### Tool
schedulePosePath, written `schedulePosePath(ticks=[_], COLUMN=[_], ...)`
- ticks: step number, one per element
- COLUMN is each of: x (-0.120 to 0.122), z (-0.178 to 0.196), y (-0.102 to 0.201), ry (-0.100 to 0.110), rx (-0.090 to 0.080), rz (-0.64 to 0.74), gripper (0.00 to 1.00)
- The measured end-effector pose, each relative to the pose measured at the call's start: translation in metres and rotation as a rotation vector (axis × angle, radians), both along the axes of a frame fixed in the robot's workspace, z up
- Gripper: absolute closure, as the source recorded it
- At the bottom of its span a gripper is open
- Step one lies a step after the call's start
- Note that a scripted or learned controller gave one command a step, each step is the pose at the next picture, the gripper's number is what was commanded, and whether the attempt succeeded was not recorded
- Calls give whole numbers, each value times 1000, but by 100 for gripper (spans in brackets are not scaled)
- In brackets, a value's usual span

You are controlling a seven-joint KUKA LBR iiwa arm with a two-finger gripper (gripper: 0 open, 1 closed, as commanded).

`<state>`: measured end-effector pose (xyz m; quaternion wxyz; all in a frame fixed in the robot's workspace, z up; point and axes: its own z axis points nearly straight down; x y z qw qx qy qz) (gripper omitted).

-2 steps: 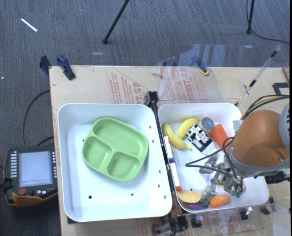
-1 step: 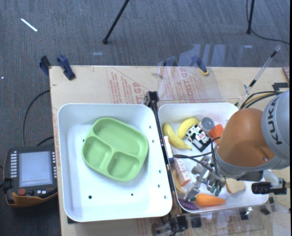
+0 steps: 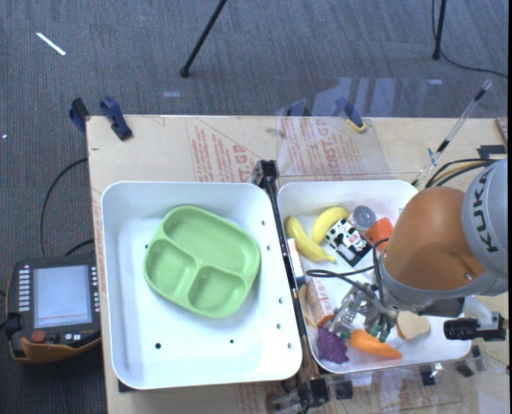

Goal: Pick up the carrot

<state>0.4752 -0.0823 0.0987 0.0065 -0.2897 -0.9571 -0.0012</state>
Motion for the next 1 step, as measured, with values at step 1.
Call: schedulePosePath(ticks=[1], x=[3], z=[89], y=[61], ry=[-13], rx=[-4], rz=[89], gripper=[100])
